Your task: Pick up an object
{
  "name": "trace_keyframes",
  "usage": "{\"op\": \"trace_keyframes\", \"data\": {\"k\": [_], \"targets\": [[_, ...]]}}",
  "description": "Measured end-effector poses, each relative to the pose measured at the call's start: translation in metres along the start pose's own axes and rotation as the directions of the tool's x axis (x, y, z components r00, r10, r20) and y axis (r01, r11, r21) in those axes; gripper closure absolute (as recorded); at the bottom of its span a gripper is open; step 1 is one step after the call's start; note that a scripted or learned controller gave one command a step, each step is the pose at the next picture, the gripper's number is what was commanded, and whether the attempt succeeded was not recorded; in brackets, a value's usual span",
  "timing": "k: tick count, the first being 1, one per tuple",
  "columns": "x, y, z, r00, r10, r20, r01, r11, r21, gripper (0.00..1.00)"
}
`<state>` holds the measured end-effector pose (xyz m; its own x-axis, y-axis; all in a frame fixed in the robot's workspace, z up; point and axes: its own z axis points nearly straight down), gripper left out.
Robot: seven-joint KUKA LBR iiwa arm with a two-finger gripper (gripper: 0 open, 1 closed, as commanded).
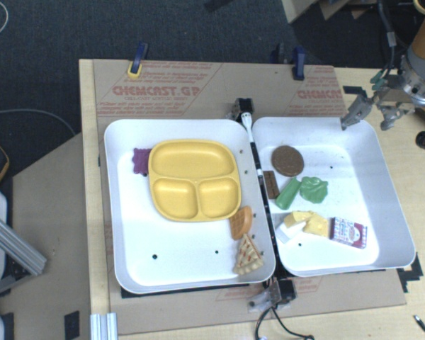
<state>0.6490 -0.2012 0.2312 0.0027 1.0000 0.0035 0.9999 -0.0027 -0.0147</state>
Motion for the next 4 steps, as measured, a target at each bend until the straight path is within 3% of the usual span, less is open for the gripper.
{"op": "trace_keyframes", "data": {"k": [1,4], "targets": [[0.000,0.003,-0.009,1.000,-0.003,0.003,0.003,1.000,-0.014,0.00],[0.003,0.012,0.140,1.000,-0.005,0.002,0.005,1.000,-0.008,0.00]]}}
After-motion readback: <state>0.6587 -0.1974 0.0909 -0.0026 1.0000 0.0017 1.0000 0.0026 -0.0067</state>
